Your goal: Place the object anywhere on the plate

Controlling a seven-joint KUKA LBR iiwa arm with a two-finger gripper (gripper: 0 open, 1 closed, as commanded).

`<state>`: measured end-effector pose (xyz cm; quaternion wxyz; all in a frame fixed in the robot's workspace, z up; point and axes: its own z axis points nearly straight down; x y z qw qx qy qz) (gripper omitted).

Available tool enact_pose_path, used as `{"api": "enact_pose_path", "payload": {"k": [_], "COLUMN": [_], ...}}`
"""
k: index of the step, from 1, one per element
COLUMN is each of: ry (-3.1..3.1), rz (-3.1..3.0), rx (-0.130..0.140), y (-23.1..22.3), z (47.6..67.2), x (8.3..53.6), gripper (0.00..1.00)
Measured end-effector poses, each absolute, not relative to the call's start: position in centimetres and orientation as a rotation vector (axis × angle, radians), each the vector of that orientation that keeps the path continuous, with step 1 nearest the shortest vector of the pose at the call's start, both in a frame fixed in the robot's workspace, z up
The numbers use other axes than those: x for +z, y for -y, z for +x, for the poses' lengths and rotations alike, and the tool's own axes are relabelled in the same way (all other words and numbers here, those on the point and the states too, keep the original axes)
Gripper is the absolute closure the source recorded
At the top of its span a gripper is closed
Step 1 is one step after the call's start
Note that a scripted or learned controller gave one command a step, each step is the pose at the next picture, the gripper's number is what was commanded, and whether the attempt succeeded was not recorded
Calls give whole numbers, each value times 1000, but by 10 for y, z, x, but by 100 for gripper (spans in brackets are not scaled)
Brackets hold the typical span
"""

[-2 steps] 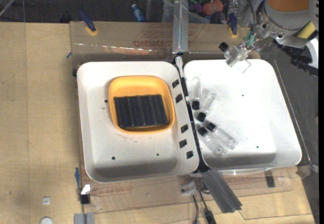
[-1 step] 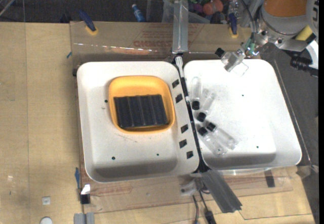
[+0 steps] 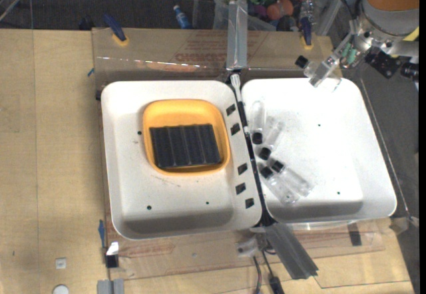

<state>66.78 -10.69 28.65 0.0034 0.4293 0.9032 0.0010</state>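
- While the arm hangs at the far right, your gripper [image 3: 324,73] sits above the far edge of the right bin [image 3: 346,146], well apart from anything it could take.
- You cannot tell from this slant how wide the fingers stand; nothing shows between them, so judge them as carrying nothing.
- Your likely objects are the clear vials [image 3: 276,159] with black caps, lying scattered on their sides in the right bin's left half, close against the divider [image 3: 243,146] between the bins.
- They lie flat and loose, probably because they were tipped in; being clear and round, they may roll or slip under a grasp.
- Relative to the fingers, the vials lie nearer to you and to the left, down on the bin floor.
- The orange plate [image 3: 153,116] rests in the left bin [image 3: 120,186], with a dark ribbed block [image 3: 184,145] covering its middle, so only the rim area is bare for a placement.
- By my reading, the pick has not begun.
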Motion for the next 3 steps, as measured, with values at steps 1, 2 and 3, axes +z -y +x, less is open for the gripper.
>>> {"api": "enact_pose_path", "payload": {"k": [1, 2, 3], "ry": [-2863, -2909, -3020], "rz": [1290, 1169, 827], "rx": [1, 2, 0], "y": [132, 150, 225], "z": [663, 665, 646], "x": [267, 318, 419], "gripper": [100, 100, 100]}}
